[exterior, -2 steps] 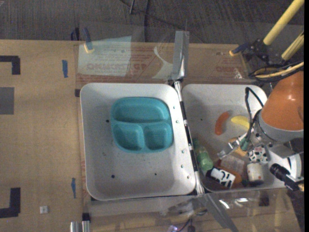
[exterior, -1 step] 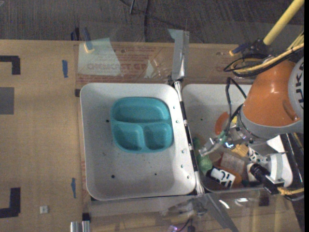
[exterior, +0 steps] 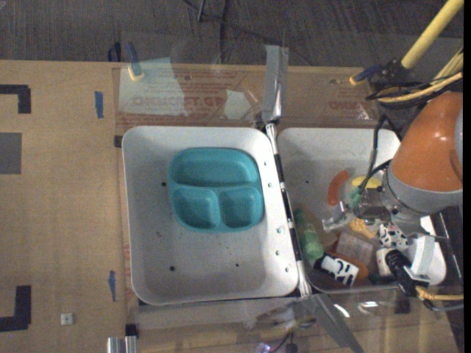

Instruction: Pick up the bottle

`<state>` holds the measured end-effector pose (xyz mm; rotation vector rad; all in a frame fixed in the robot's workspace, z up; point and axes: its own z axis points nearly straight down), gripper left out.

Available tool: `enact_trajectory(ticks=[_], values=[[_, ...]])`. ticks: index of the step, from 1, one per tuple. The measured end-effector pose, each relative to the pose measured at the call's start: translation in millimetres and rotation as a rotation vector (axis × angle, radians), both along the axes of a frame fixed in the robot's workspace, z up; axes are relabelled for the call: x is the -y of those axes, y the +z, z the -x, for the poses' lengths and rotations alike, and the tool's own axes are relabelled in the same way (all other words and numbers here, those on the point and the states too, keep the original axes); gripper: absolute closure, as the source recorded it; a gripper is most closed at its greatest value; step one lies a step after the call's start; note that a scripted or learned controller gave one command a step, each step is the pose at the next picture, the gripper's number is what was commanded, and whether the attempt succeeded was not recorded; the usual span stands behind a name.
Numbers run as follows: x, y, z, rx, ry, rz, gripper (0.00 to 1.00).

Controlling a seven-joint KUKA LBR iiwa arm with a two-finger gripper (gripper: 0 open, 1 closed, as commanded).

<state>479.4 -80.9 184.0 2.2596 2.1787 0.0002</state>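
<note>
Hand (exterior: 347,213) low among right-bin clutter

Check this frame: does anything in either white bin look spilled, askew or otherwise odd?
Nothing looks spilled or broken. The teal three-compartment tray lies flat in the left white bin, slightly rotated against its walls. The right white bin holds a jumble near the gripper: a green bottle on its side along the divider and a black-and-white cow-patterned toy.
</note>
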Motion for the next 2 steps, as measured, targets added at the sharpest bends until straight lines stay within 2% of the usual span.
enact_trajectory(ticks=[1, 2], values=[[38.1, -90.4, 0.0, -0.003, 0.161, -0.003, 0.0], [20.7, -93.9, -4.1, 0.014, -0.099, 0.005, 0.0]])
